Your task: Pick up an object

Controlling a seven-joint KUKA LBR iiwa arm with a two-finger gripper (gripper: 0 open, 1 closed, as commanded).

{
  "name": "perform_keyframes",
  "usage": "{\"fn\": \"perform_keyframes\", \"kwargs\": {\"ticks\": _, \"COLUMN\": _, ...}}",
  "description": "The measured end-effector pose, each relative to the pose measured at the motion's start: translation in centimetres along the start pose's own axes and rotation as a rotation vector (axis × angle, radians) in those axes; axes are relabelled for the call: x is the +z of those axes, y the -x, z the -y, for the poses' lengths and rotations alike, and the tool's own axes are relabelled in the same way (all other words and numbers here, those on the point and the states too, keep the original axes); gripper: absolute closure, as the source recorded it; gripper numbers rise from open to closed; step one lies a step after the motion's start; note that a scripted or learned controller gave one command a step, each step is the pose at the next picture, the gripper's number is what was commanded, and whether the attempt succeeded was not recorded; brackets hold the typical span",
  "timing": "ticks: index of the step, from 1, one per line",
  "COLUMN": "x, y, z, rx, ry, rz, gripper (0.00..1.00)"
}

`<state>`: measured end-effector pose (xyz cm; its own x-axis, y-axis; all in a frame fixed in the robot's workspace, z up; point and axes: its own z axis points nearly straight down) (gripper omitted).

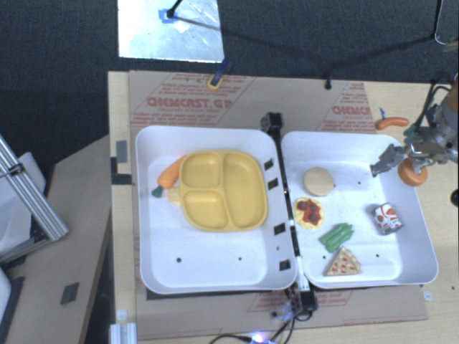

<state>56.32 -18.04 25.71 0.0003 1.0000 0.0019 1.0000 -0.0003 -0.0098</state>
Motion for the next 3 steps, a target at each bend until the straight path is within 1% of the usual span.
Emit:
{"fn": "perform_keyframes", "kwargs": {"ticks": 1, "x": -0.7, "y": -0.1, "z": -0.2, "rx": -0.003, "ry": 0.011, "rz": 0.002, "gripper": 0.0}}
{"fn": "perform_keyframes", "kwargs": {"ticks": 2, "x": 3.7, "y": -0.7, "z": 0.0, "rx": -0.002, "ry": 0.008, "rz": 0.001, "gripper": 0.0}}
{"fn": "perform_keyframes", "kwargs": {"ticks": 3, "x": 9.6, "y": -1.1, "z": -0.8, "rx": -0.002, "ry": 0.007, "rz": 0.001, "gripper": 0.0}}
